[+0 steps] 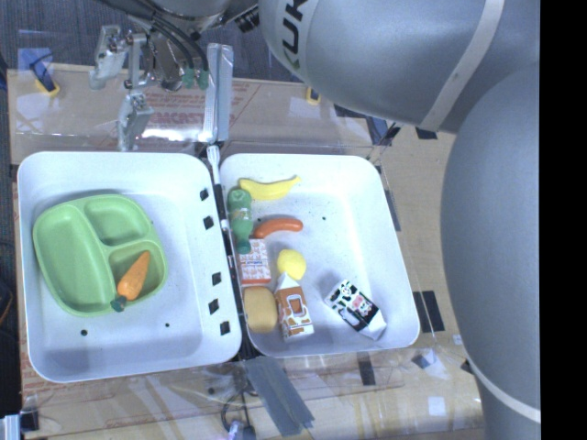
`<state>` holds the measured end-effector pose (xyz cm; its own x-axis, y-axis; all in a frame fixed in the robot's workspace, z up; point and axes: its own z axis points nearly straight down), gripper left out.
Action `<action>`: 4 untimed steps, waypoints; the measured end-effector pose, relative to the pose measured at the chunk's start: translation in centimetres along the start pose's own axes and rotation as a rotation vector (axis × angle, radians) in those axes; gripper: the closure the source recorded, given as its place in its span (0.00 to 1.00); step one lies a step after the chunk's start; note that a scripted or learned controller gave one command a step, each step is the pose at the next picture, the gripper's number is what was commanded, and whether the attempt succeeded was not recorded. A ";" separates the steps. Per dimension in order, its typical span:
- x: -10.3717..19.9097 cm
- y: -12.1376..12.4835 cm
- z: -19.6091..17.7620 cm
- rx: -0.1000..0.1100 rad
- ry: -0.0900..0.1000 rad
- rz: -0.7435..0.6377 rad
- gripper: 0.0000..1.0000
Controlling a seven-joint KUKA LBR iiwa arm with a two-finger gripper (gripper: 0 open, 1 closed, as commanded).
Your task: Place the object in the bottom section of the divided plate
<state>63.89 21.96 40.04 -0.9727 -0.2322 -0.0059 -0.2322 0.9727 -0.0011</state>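
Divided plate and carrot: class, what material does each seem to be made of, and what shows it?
Divided plate: probably moulded plastic; uniform pale green, smooth with a soft sheen, rounded ridges. Carrot: likely toy plastic; even orange, smooth surface, dark green cap. Neither is certain from the look alone.
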 end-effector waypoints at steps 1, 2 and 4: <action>4.2 1.0 17.9 -0.003 0.009 -0.442 0.00; 7.1 -2.1 26.8 -0.003 -0.005 -0.489 0.00; 7.0 0.7 25.0 -0.005 0.008 -0.785 0.00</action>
